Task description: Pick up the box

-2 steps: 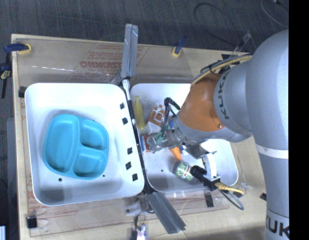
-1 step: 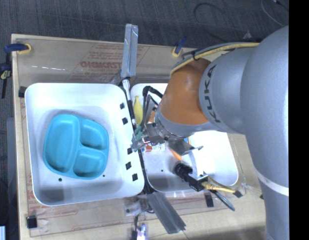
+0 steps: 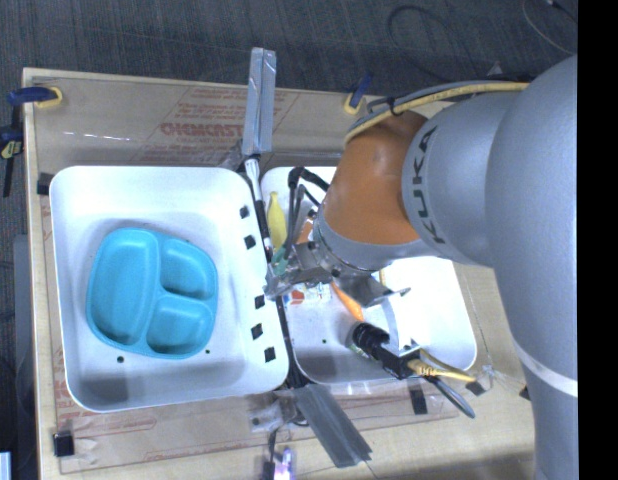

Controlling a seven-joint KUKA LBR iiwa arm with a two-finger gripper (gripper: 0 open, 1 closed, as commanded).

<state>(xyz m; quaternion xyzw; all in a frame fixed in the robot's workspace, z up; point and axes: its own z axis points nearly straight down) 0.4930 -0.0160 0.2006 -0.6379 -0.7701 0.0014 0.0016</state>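
The desk (image 3: pixel 139 118) is pale brown with red print, and a blue clamp (image 3: pixel 34 96) grips its far left corner. The left bin (image 3: pixel 79 198) holds one thing, a blue tray (image 3: pixel 154 293) with three compartments, lying flat near the bin's middle and a little toward its left wall. A grey bar (image 3: pixel 259 98) runs down from the far edge of the desk to the place where the two bins meet, and small black clips (image 3: pixel 257 303) sit along that shared rim. Just right of the rim, in the right bin (image 3: pixel 439 298), a slim yellow thing (image 3: pixel 276 218) lies along the bin's left wall at the far end. Below it the tool (image 3: pixel 289 280) is down at the bin's left wall, close to the rim. The wrist above covers it, so I cannot tell whether it is open or closed, or whether it has hold of anything. Just beside the tool, on the bin floor, is what may be the box (image 3: pixel 307 294), small and pale with red marks. It is too small and too hidden to name for sure. An orange stick (image 3: pixel 347 301) lies at a slant just right of that. The arm (image 3: pixel 489 188) comes in from the right, and its orange band (image 3: pixel 374 193) hangs over the far half of the right bin.
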